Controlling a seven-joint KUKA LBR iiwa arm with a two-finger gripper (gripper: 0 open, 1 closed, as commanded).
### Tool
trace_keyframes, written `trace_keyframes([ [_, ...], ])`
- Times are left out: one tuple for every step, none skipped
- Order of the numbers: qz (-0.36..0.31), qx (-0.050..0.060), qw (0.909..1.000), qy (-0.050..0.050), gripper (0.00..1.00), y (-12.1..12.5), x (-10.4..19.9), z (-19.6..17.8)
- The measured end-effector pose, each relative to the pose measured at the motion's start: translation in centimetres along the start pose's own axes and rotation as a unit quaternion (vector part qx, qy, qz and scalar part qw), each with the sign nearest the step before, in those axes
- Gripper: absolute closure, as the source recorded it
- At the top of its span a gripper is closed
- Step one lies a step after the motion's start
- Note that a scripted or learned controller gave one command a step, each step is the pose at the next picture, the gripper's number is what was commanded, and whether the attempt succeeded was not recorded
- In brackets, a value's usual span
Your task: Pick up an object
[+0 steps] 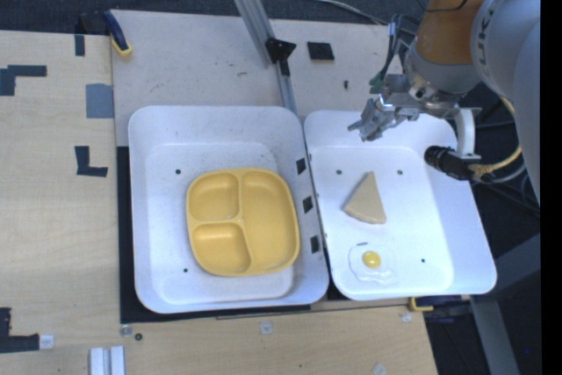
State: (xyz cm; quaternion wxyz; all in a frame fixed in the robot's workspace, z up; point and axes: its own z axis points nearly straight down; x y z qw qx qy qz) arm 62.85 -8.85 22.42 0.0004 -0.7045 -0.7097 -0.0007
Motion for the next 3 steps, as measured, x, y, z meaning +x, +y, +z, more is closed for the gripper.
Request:
trace_keyframes([
  [0.001,0.001,1.0,0.0,1.0,0.5,5.2,1.1],
  [0.001,0.001,1.0,-0.001,1.0,1.4,10.1,1.5],
  [0.001,0.001,1.0,-0.001,1.0,1.0,14.9,1.6],
])
